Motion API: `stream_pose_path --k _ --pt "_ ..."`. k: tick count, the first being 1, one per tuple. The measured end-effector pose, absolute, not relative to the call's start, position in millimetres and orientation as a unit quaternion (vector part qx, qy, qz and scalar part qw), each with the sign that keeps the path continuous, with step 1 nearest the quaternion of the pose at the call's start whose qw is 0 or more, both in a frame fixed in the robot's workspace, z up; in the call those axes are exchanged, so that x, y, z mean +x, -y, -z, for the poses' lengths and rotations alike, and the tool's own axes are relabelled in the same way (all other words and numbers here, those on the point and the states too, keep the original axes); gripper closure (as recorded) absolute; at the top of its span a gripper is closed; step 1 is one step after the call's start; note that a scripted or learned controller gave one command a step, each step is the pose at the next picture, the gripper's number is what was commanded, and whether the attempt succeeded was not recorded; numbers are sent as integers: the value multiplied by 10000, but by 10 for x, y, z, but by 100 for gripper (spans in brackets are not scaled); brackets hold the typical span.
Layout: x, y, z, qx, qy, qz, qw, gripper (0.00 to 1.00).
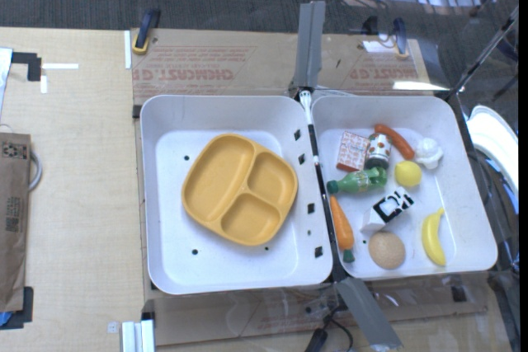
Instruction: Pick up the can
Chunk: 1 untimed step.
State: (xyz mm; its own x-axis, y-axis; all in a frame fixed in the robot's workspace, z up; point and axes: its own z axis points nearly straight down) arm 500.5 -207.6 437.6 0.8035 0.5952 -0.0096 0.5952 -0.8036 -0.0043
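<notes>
A: Right bin, front edge?
B: Brown egg-shaped item, carrot to its left, banana to its right.
A: The can?
B: Can, upright, rear centre of that bin, between red packet and sausage, just behind the green bottle.
A: Left bin?
B: One yellow divided plate.
A: Gripper state?
B: Cannot tell.
</notes>
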Motion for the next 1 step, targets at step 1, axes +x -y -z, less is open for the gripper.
stream_pose_path --k 1 --pt "6151 1807 -4364 -9947 1027 -56 0 0"
